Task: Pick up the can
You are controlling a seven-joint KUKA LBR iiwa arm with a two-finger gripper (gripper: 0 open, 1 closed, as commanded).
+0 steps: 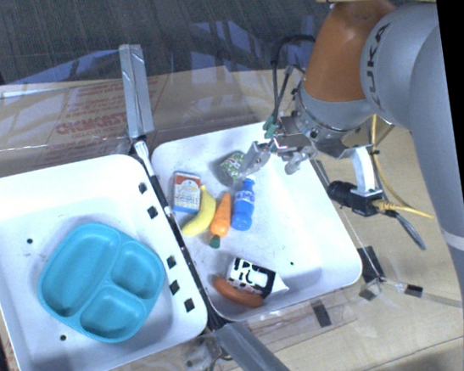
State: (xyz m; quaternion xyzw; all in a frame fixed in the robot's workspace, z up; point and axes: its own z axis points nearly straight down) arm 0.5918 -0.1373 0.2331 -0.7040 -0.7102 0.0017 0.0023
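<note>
My pincer (250,159) is over the back part of the right bin (326,244), reaching in from the right, tips right at the can (231,166). Can't tell from this slant view if it's wide, narrow, or gripping; tips and can overlap. The can is small, greenish-silver, near the back wall of the right bin, left of centre, just behind the blue bottle (242,204). Same bin: orange carrot (220,216) touching the bottle's left side, yellow banana (200,216) left of the carrot, small red-and-white carton (186,192) at the banana's upper end. Near the front wall: black-and-white box (252,276) lying over a reddish sausage-shaped item (233,294). Left bin (12,203) holds a blue divided plate (101,280), three compartments. Both bins sit side by side on the counter (406,327).
</note>
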